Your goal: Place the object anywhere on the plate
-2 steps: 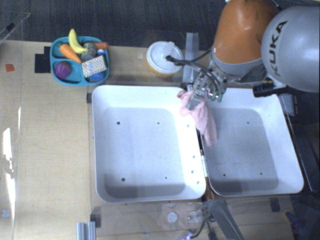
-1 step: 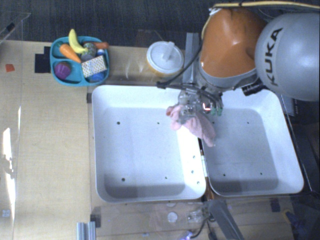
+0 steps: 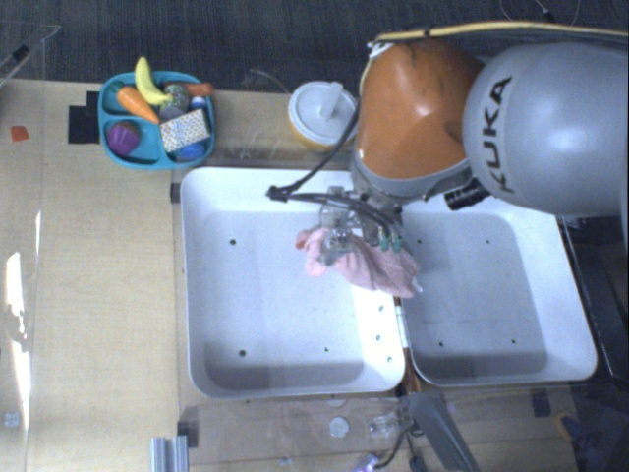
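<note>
**Robot arm over two white bins, pink cloth beneath its wrist**

Camera view, from above: a grey arm (image 3: 531,116) with an orange band reaches in from the right. Its end effector (image 3: 346,226) sits over the right part of the left bin (image 3: 236,313). A crumpled pink cloth (image 3: 369,264) lies or hangs just beneath it, spilling toward the rim shared with the right bin (image 3: 491,332). Whether the end effector grips the cloth cannot be told. On the desk (image 3: 88,293) beyond the bins sit a blue divided plate (image 3: 110,147) of toy food and a white lidded cup (image 3: 319,111).
</note>
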`<state>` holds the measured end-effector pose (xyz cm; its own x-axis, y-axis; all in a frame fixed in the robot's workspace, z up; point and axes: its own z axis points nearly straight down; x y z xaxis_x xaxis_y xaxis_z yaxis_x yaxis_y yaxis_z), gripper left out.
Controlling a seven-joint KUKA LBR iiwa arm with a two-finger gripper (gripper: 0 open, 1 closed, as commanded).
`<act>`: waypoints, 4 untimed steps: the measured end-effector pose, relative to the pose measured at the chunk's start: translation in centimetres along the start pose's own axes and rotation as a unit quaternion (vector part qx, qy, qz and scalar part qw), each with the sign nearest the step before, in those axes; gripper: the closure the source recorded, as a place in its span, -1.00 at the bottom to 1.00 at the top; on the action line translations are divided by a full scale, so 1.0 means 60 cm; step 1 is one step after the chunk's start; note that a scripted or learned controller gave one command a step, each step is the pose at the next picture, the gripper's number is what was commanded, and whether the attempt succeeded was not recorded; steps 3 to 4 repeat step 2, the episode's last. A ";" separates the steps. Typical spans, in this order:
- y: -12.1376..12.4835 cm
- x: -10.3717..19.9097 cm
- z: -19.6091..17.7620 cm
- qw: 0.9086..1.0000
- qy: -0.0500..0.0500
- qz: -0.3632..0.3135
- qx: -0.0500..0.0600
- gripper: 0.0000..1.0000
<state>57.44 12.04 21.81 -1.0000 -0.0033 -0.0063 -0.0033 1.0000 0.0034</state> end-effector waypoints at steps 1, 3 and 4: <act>0.075 0.040 -0.009 1.000 0.000 0.000 0.000 1.00; 0.075 0.040 -0.010 1.000 0.000 0.000 0.000 -1.00; 0.075 0.040 -0.010 1.000 0.000 0.000 0.000 -1.00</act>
